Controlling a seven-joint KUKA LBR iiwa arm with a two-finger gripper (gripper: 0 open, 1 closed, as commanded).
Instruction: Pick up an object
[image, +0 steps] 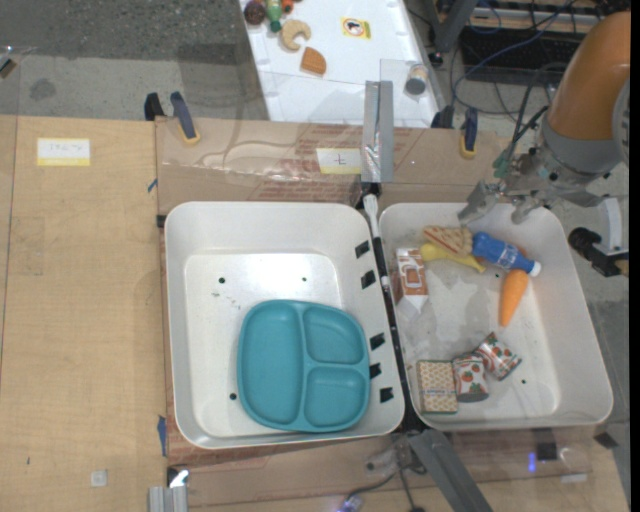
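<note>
Brown cardboard covers the surface (80, 300), which carries two shallow white bins side by side. At lower centre of the frame, the left bin (190, 300) holds a teal divided plate (303, 366). At right, the right bin (585, 370) holds a blue bottle (503, 252), an orange carrot (512, 297), a yellow banana (452, 257), a sandwich wedge (447, 238), a small carton (410, 275) and some packets (468, 378) near the bin's lower edge. Above that bin's upper right rim hangs the claw (508, 195), its fingers spread apart with nothing between them, close above the bottle.
</note>
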